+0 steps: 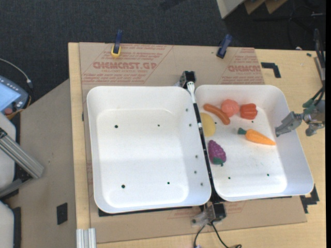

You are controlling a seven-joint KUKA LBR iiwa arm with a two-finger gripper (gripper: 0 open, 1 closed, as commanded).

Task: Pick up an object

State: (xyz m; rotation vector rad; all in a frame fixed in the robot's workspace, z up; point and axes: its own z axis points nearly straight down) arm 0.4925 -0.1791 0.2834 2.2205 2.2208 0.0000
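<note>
Jaws [299,123] metallic, spread beside the smooth tapered carrot [259,137].

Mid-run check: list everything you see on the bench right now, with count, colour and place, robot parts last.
left bin: 1, white, left half of bench
right bin: 1, white, right half of bench, holds all the toy food
carrot: 1, orange with green top, right bin, centre-right
sausage: 1, orange-brown, right bin, upper left
peach-like fruit: 1, pink-orange, beside the sausage
pepper: 1, red, right of the fruit
lemon: 1, yellow, against the right bin's left wall
grapes: 1, purple with green, below the lemon
clamps: 2, blue, bench's far edge
gripper: 1, grey, over right bin's right rim
</note>
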